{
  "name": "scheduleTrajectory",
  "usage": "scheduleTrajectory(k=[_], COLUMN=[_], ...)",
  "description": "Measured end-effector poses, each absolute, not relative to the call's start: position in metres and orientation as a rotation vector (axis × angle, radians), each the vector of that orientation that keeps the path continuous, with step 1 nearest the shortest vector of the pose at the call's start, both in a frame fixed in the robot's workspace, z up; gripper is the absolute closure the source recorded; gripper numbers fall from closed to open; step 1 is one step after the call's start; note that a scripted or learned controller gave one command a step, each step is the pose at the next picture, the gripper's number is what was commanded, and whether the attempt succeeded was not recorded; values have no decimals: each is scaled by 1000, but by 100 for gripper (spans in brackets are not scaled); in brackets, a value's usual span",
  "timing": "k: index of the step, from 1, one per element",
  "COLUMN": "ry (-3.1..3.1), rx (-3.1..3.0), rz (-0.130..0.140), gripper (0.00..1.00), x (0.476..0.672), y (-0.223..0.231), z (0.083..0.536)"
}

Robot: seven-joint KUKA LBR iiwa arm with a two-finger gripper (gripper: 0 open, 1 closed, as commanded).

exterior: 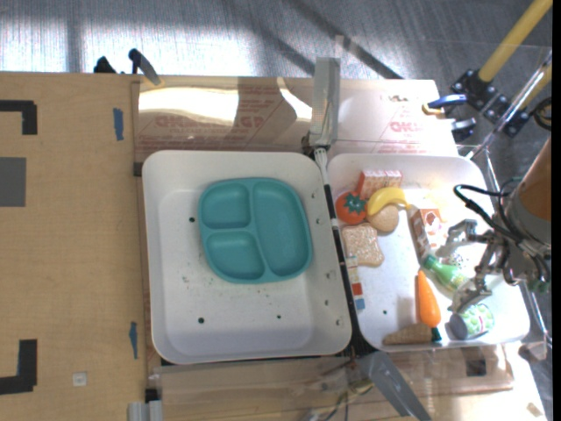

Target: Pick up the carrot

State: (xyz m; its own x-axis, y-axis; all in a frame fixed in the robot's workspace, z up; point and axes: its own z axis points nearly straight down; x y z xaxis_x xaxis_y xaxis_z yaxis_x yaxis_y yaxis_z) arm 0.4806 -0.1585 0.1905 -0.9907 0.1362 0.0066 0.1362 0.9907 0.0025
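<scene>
Gripper (pixel 466 266): jaws spread apart, nothing between them, over the right bin (pixel 386 316). Carrot (pixel 427 298): lying in that bin just left of the jaws, beside a green bottle (pixel 444 272).

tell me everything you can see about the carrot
The carrot is a small orange toy, smooth and plastic-looking, a tapered cone with its narrow tip pointing up the view and its wider end down. It lies flat on the floor of the right bin, toward the near side. A green item sits just beside its upper right, and a tan flat piece lies at its lower end; contact with either is hard to tell. The gripper is off to its right, not on it.
</scene>
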Motion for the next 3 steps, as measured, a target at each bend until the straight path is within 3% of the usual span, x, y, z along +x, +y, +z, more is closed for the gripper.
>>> scheduleTrajectory(k=[1,2,3], ry=[-3143,-3150,-3153], rx=[-127,-128,83], rz=[-3,1,-2], gripper=[0,100,100], x=[497,499,483], y=[-115,-116,-40], z=[96,107,188])
